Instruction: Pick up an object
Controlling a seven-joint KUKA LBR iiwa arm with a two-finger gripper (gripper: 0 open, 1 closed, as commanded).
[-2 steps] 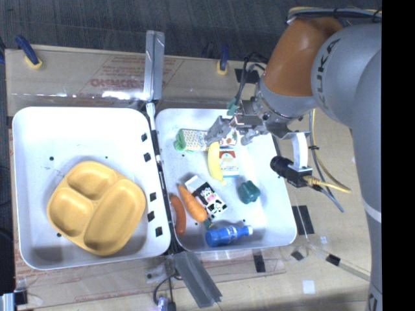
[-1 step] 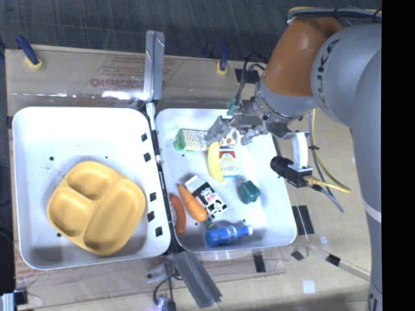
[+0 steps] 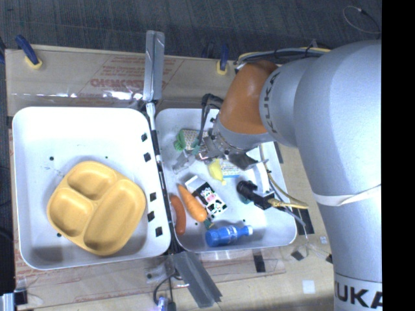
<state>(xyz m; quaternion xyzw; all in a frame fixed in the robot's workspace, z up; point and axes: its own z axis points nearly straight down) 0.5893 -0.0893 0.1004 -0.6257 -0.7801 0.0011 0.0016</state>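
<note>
Grey arm over right bin, claw state unclear, carrot, blue bottle, yellow tray left.

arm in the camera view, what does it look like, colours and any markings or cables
The arm is a thick, rounded, light grey body with an orange band above the wrist. Black letters, "UKA" readable, sit on its lower casing. Thin cables run near the wrist down to the dark metal end effector, which is small beside the bulky links.
</note>
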